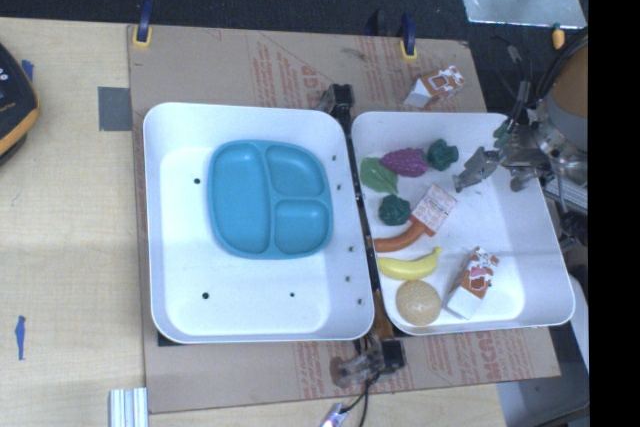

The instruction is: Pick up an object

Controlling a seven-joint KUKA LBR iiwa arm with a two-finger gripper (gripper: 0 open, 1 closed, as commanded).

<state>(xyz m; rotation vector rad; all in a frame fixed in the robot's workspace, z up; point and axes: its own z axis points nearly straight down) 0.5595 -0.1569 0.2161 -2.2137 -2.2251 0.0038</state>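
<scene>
Arm: reached in from the right, its jaws (490,165) hanging over the upper right part of the right bin (530,245)
Jaws: too small and dark against the wrist metal to tell whether they stood apart or together; nothing showed between them
Right bin: carried all the loose pieces, crowded toward its left half, likely so that a blind grab there meets something
Nearest piece: a small white carton with red print (434,208) lay tilted, near the jaws and lower left of them
Others: purple grapes (405,161), two dark green lumps (442,154), a green leaf shape (377,175), an orange carrot (400,238), a yellow banana (409,265), a tan round (418,301), a second carton (476,279)
Left bin: white (170,215), holding a blue divided tray (270,197), flat in its middle
Desk: another carton (436,86) lay outside the bins on the brown board (250,65)
Stage: judged as approach, no object lifted yet
</scene>
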